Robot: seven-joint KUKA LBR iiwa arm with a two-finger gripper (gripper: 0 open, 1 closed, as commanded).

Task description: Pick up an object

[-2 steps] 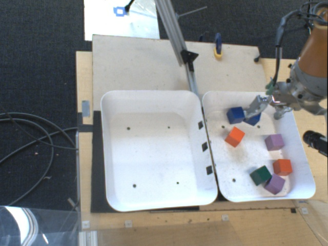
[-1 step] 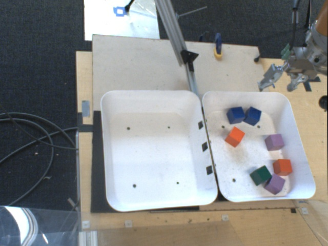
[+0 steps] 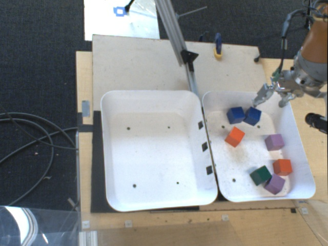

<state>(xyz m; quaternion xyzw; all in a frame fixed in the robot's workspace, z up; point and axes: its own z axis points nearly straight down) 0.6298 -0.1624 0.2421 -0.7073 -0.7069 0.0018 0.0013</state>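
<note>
The right bin (image 3: 300, 152) holds several small blocks. Two blue cubes (image 3: 236, 115) (image 3: 252, 116) sit side by side near its far side. An orange cube (image 3: 234, 136) lies just in front of them. A purple block (image 3: 274, 141), a second orange block (image 3: 282, 166), a green block (image 3: 260, 175) and another purple block (image 3: 275, 184) lie toward the right and near corner. My gripper (image 3: 272, 97) hovers above the bin's far right part, fingers spread apart and open, with nothing between them. It is just right of and above the blue cubes.
The left bin (image 3: 110, 137) stands beside the right one. A slanted metal pole (image 3: 174, 29) crosses above the back board. Cables lie on the dark floor at the left.
</note>
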